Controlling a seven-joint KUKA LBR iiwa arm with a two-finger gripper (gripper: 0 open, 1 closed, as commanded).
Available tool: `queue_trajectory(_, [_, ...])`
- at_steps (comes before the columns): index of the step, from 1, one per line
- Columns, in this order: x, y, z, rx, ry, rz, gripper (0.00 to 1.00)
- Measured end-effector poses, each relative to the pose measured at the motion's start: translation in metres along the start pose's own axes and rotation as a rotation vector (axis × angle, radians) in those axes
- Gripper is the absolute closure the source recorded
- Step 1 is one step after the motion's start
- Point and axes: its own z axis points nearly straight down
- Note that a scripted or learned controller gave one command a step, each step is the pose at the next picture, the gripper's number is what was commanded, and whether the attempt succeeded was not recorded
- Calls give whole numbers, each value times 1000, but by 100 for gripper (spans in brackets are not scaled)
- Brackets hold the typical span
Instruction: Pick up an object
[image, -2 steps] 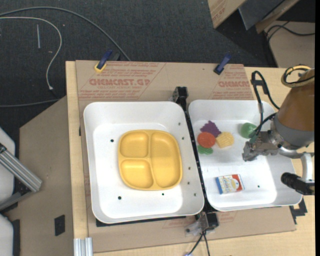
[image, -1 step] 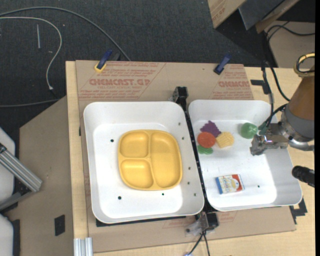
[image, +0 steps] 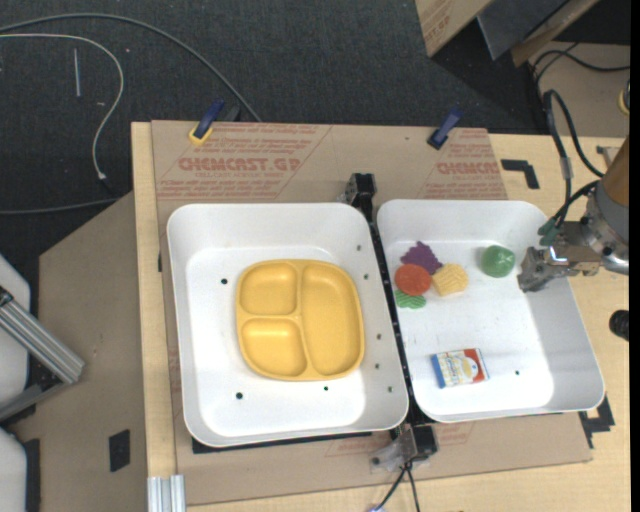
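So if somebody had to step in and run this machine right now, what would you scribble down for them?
Gripper: at the right bin's far right side, beside the green ball; nothing seen between its fingers, open or shut unclear.
Right bin: purple grapes, red tomato, yellow corn bunched by its left wall; small blue and white box nearer the front.
Left bin: yellow divided plate.
Done: nothing picked up yet.
Left: grasp one object and lift it; the green ball is nearest.
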Motion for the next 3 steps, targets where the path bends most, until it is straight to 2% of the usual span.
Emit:
queue_trajectory(1, [51,20,-6,4,3,-5,100])
queue_trajectory(3, [153,57,26,7,3,-5,100])
